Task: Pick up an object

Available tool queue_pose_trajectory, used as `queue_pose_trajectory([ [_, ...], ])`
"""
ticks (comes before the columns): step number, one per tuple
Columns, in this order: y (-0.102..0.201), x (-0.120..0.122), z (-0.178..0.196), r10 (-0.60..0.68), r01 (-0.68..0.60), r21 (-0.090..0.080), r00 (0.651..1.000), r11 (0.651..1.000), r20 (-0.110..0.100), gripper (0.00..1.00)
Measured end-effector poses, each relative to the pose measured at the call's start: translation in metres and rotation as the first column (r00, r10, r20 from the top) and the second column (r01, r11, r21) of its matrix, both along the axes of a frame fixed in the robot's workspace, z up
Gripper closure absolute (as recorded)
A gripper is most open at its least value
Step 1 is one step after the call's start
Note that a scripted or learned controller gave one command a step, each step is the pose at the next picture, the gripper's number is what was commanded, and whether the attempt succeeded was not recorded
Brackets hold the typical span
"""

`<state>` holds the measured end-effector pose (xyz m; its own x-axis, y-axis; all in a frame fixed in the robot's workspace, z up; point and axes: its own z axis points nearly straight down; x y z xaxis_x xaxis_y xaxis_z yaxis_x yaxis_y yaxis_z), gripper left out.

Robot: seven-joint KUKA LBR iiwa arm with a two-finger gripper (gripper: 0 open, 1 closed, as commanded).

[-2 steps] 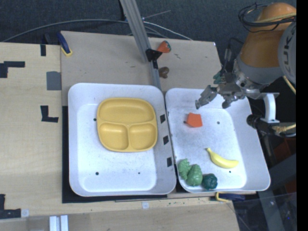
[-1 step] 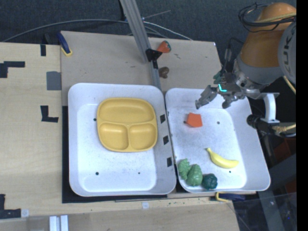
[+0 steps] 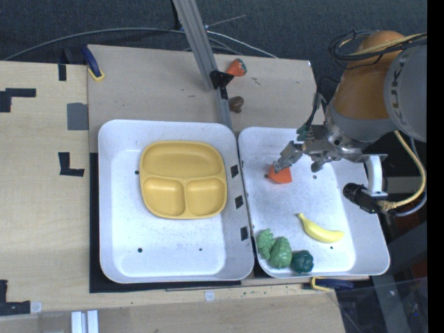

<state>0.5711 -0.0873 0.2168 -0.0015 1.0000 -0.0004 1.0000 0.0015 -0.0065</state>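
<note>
My gripper (image 3: 302, 161) hangs open over the upper part of the right bin (image 3: 361, 255). A small orange piece (image 3: 280, 176) lies on the bin floor just below the left finger (image 3: 285, 159), beside it rather than between the two fingers. Nothing sits between the fingers. Lower in the same bin a yellow banana (image 3: 320, 229) lies toward the right. A green broccoli-like piece (image 3: 275, 248) and a dark teal lump (image 3: 302, 261) rest at the bin's front edge.
The left bin (image 3: 118, 255) holds a yellow divided plate (image 3: 184, 179). A slanted metal pole (image 3: 198, 37) crosses the bench behind the bins, with a small orange item (image 3: 237, 66) and a brown item (image 3: 236, 104) near it. Cables (image 3: 406, 186) hang at the right.
</note>
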Motion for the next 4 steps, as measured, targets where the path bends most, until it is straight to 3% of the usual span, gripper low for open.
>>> queue_pose_trajectory([
  [1,-0.002,0.004,-0.045,0.000,0.000,0.000,1.000,1.000,0.000,0.00],
  [2,-0.002,-0.008,-0.101,0.000,0.000,0.001,1.000,1.000,-0.002,0.00],
  [3,-0.001,-0.007,-0.088,0.001,-0.001,0.001,1.000,1.000,0.002,1.00],
  [4,-0.003,0.000,-0.027,0.000,0.000,0.000,1.000,1.000,0.011,1.00],
])
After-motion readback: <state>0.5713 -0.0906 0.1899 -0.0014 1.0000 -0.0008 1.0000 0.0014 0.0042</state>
